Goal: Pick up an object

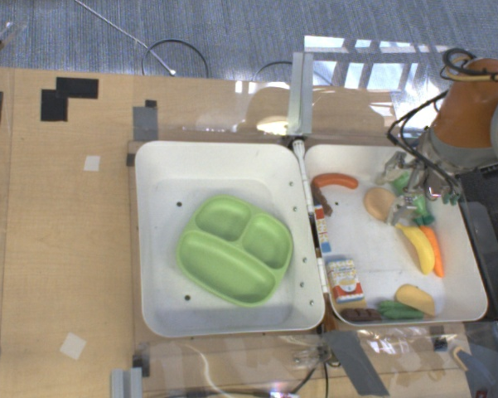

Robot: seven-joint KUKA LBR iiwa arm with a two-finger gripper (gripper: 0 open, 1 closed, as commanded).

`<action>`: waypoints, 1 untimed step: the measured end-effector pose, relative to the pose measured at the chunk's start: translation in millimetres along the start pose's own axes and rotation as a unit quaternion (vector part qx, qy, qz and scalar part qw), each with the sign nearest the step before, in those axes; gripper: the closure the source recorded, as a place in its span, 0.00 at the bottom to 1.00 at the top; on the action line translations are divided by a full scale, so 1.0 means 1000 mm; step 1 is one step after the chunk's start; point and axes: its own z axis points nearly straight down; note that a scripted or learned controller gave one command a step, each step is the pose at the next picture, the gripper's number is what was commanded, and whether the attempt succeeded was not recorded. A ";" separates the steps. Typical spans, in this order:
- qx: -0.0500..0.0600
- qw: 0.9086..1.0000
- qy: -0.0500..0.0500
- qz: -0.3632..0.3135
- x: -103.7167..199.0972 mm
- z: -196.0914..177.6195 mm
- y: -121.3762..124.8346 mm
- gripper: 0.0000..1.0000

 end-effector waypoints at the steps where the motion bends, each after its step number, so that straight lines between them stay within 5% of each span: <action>1: 0.000 1.000 -0.005 -0.004 -0.004 -0.014 0.004 1.00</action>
